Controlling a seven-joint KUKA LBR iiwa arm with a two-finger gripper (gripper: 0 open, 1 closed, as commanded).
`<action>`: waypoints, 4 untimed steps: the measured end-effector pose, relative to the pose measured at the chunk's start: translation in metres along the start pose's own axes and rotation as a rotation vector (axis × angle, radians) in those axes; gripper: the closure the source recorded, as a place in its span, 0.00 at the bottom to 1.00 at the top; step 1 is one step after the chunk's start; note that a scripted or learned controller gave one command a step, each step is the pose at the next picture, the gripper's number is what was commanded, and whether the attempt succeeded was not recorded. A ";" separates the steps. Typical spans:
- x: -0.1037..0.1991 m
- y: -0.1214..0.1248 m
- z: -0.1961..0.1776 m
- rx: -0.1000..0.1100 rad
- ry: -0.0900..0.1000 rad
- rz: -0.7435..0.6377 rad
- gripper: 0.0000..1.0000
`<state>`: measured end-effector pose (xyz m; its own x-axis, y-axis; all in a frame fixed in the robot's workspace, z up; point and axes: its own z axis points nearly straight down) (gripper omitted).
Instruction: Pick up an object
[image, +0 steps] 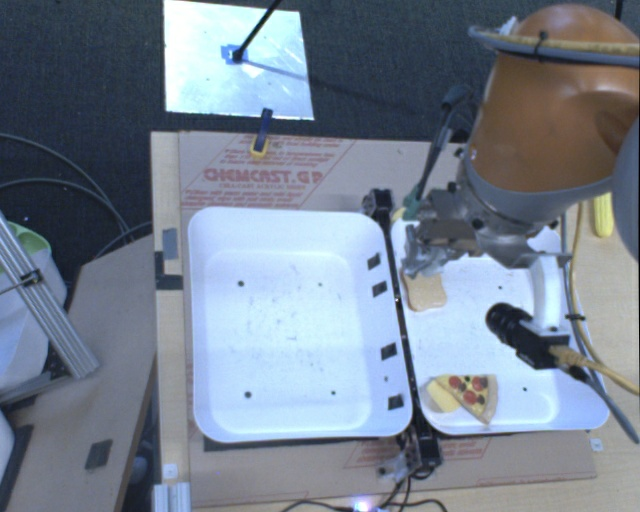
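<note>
My pincer (420, 262) hangs just over the toast (428, 293), at its upper edge; whether it is apart or together I cannot tell. The toast lies flat in the right bin (470, 335), with that bin's wall close on the toast's left. A pizza slice (465, 393) lies well below the toast. The left bin (290, 330) sits left of the toast, past the wall.

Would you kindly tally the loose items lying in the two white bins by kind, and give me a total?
pizza slice: 1
tan flat piece: 1
Total: 2, both in the right bin
</note>
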<state>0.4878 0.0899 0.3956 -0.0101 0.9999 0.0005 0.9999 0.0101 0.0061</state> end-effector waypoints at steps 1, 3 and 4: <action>-0.043 -0.001 -0.008 0.001 -0.001 0.012 1.00; -0.039 -0.001 0.046 0.004 0.001 0.003 1.00; -0.066 -0.001 0.034 0.002 -0.001 0.010 1.00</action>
